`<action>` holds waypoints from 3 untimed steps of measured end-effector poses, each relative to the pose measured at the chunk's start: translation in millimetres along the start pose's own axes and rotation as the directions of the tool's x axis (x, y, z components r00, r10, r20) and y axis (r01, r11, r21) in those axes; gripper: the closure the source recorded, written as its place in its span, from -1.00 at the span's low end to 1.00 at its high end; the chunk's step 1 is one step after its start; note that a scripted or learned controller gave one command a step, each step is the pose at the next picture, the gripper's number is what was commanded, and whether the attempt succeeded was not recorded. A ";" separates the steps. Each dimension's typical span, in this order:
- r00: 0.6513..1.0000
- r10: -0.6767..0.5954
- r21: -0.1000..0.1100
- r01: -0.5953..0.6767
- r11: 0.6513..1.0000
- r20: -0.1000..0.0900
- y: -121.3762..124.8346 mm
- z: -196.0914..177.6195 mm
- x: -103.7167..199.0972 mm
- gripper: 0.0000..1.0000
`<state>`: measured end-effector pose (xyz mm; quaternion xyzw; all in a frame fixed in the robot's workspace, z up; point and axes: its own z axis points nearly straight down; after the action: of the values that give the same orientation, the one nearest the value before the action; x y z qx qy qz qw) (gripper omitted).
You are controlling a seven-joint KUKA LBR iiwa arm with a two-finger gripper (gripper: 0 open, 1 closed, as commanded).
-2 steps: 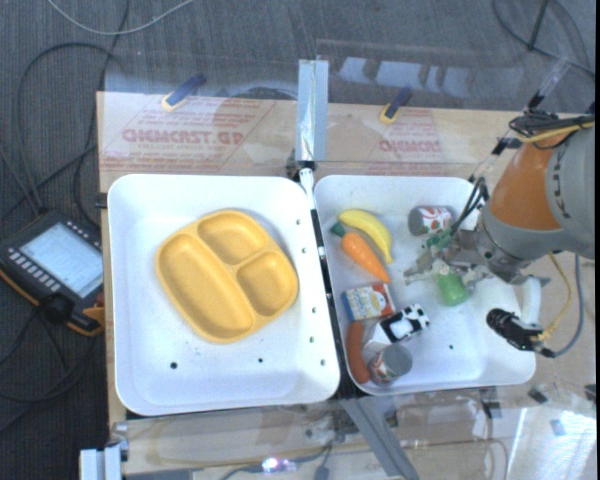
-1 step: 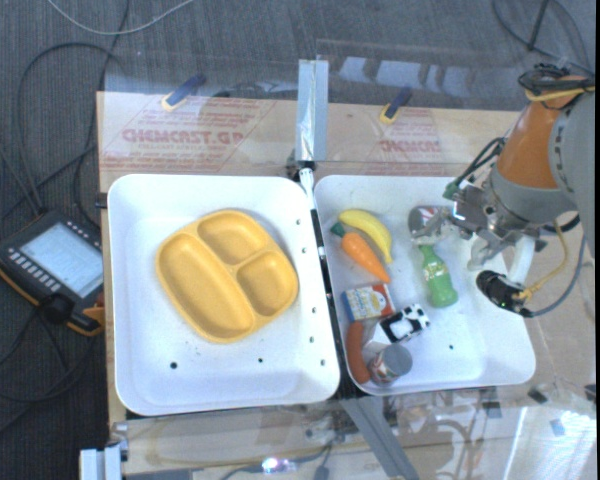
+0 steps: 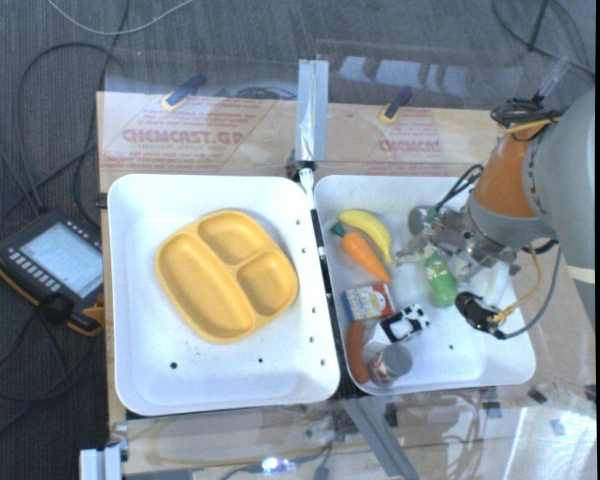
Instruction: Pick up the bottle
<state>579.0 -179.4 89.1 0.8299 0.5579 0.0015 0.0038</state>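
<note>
A small green bottle (image 3: 442, 284) lies in the right bin (image 3: 485, 363), near its middle right. My gripper (image 3: 431, 245) is low over the bin, just above the bottle's upper end and touching or almost touching it. The metal gripper body hides the bottle's top. The grey arm with its orange band (image 3: 505, 183) comes in from the right.
Left of the bottle lie a banana (image 3: 372, 230), a carrot (image 3: 365, 255), a small carton (image 3: 368, 301), a black-and-white toy (image 3: 405, 323) and a can (image 3: 390, 361). A black cable loop (image 3: 478, 313) hangs beside the bottle. The left bin (image 3: 140, 368) holds a yellow divided plate (image 3: 228, 273).
</note>
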 end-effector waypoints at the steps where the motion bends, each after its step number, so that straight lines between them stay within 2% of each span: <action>1: 1.000 -0.002 0.000 0.002 1.000 0.000 0.2 -9.5 0.7 1.00; 2: 0.995 0.098 0.009 -0.098 0.995 0.004 33.0 -117.4 56.8 1.00; 3: 0.995 0.099 0.009 -0.099 0.995 0.005 33.0 -117.2 56.5 -1.00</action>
<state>630.1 -139.0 206.5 0.8565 0.5162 -0.0027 0.0009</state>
